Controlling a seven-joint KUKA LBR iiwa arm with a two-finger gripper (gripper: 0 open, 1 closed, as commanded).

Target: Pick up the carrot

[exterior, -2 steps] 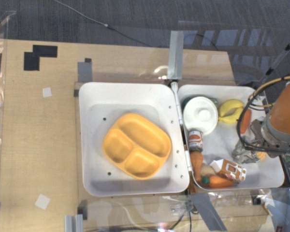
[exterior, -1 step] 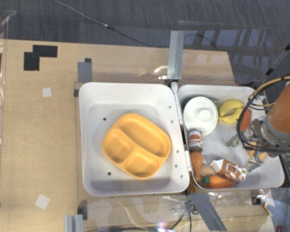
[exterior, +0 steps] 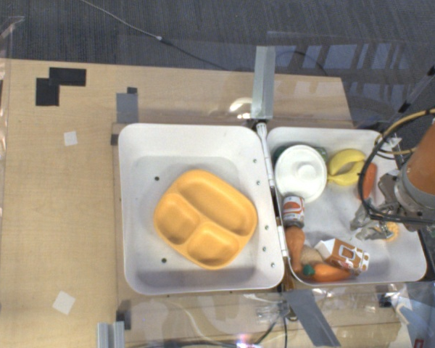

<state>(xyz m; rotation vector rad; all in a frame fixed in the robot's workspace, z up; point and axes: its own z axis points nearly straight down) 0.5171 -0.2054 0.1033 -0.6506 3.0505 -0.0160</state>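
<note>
Camera view: two white bins side by side on the worktop (exterior: 58, 216). Left bin (exterior: 141, 267) has a yellow divided plate (exterior: 205, 217), roughly centred.

Right bin (exterior: 413, 263) is cluttered. Carrot (exterior: 328, 271) lies along the near edge at the bin's left, orange, roughly horizontal. A small orange-and-white carton (exterior: 346, 255) rests just above it, touching or overlapping the right end. A brownish sausage-like piece (exterior: 295, 242) stands just left of it, running up toward a small can with a red label (exterior: 293, 210) against the divider. Above the can: white bowl (exterior: 301, 171), something green tucked behind it. Banana (exterior: 346, 164) right of the bowl, near the far wall. A thin red-orange item (exterior: 367, 181), maybe a pepper, sits just right of the banana.

Gripper (exterior: 373, 225) is over the bin's right half, arm coming in from the right with the orange band above. Fingers look spread apart, nothing between them. A small yellow-orange bit (exterior: 388, 230) lies under or beside the tips; can't tell what it is.

Gripper is well apart from the carrot; the carton sits between them.
</note>
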